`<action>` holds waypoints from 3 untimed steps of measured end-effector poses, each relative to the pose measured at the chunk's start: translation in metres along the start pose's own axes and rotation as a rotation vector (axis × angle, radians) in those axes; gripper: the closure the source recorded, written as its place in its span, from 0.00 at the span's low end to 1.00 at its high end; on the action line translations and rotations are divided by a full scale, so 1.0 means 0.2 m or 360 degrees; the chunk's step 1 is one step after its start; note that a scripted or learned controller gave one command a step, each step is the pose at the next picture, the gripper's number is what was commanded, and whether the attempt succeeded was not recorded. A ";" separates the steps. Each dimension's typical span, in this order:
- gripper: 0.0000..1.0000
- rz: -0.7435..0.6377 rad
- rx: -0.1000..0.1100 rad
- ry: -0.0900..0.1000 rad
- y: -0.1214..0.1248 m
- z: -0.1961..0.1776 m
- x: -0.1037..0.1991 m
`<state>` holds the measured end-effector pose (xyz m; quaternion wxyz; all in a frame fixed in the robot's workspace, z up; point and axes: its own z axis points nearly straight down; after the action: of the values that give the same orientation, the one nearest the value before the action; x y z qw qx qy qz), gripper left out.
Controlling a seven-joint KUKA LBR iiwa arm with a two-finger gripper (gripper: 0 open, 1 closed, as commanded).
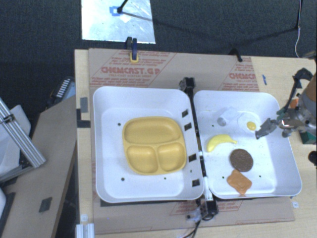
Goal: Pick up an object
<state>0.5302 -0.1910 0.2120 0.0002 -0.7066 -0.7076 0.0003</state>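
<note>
The right bin [285, 182] holds a yellow banana [220, 141], a round brown patty [241, 159], an orange-brown piece [239, 182], a fried egg with a yellow yolk [249, 122] and a small pale translucent object [222, 118]. My gripper [262, 129] reaches in from the right edge and hangs over the right bin's upper right part, just right of the egg. Nothing shows between its fingers.
The left bin [106, 133] holds a yellow divided plate [151, 145]. A black hinge strip [194, 138] runs between the bins. A yellow clamp [133, 51] sits at the bench's back edge, and a metal frame [17, 138] stands at the far left.
</note>
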 end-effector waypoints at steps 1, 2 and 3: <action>0.00 0.0000 0.0001 0.0000 0.00 0.21 -0.01; 0.00 0.0000 0.0001 0.0001 -0.01 0.42 -0.02; 1.00 0.0000 -0.0008 -0.0003 0.00 0.36 -0.03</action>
<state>0.5300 -0.1966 0.1407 -0.0022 -0.7065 -0.7077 -0.0007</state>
